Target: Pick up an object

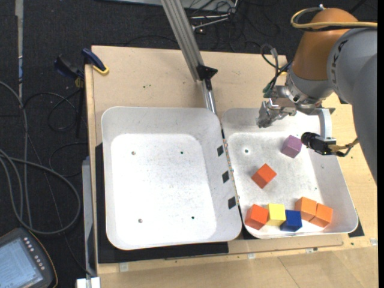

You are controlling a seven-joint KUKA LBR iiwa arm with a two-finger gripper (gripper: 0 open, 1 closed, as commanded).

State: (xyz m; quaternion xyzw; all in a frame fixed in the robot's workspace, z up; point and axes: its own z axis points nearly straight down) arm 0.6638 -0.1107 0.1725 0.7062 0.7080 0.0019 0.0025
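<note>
Grey two-finger gripper (266, 118), fingers apparently closed on nothing, hovers at upper edge of right white plastic bin (342, 188); approach step, next likely a descent onto small purple cube (291, 146) just lower right.

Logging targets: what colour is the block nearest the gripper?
Purple; the block sits just below the gripper, clear in the camera view.
</note>
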